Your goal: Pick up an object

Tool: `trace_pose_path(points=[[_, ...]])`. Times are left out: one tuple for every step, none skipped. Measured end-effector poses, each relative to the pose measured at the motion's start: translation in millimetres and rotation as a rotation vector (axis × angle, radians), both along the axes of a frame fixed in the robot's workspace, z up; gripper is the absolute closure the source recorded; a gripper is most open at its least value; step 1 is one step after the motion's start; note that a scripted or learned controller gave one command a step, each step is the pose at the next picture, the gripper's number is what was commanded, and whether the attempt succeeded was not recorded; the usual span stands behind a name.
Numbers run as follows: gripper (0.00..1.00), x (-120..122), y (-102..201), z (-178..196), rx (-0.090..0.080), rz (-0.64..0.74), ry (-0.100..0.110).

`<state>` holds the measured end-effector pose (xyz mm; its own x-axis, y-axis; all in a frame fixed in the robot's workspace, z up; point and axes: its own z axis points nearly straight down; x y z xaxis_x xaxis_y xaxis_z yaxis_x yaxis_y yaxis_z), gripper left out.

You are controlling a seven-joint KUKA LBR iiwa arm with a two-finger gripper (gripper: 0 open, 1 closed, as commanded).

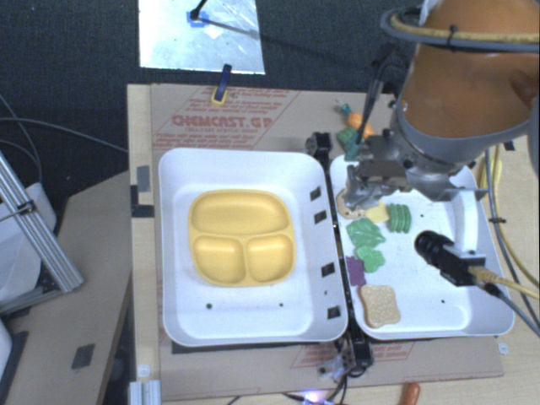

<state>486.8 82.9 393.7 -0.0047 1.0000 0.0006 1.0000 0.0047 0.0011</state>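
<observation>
The metal two-finger gripper (361, 194) hangs low at the far left of the right white bin (439, 310); whether it is open cannot be told. Near it lie green leaf-shaped toy pieces (368, 236), with a tan toast-shaped toy slice (380, 305) nearer. A yellow three-compartment plate (242, 235) sits in the left white bin (181, 310).

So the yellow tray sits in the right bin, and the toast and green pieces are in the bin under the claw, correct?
Not quite. The camera view shows the yellow tray in the left bin, not the right one. The rest holds: the toast and green pieces lie in the right bin, where the claw is lowered.
</observation>
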Motion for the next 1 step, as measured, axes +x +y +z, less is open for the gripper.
trace_pose_path(points=[[0.00,0.0,-0.8,1.0,0.000,-0.001,-0.001]])
